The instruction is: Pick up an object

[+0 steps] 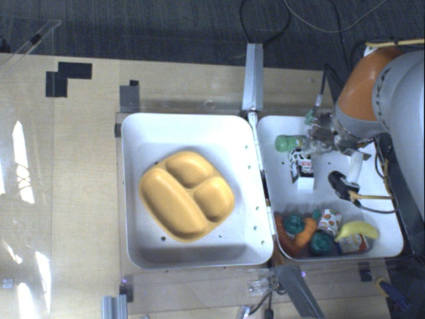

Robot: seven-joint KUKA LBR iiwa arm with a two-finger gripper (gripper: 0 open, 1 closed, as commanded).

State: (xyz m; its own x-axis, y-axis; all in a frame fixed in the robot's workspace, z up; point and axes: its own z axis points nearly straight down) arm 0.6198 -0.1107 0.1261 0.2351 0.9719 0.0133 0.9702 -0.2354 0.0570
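So the gripper (317, 140) is low in the far left part of the right bin (312, 201), and honestly I can't tell if it's spread or clamped on anything, the tip is a blurry grey clump from this angle. A green thing (285, 142) sits right at its left side, touching or nearly, can't say which, and its right end is hidden behind the gripper. Just in front of the gripper is a small white box (303, 169) with dark and red print, too fuzzy to read. The rest of the pickable stuff is heaped along the near edge of that bin: an orange piece (292, 226), a second orange piece (307, 234) against it, a teal ball (322, 243), a patterned little box (329, 220), a banana (357, 230) and a red bit (352, 244) mostly buried under the banana. So roughly eight things total, though the heap overlaps too much to be sure. The middle of the bin floor is bare. The arm (392, 105) covers the bin's far right corner and is cut off by the frame. The left bin (146, 131) holds one yellow dish (187, 195) with three hollows, with bare floor all round it. Two bins, touching along one edge.
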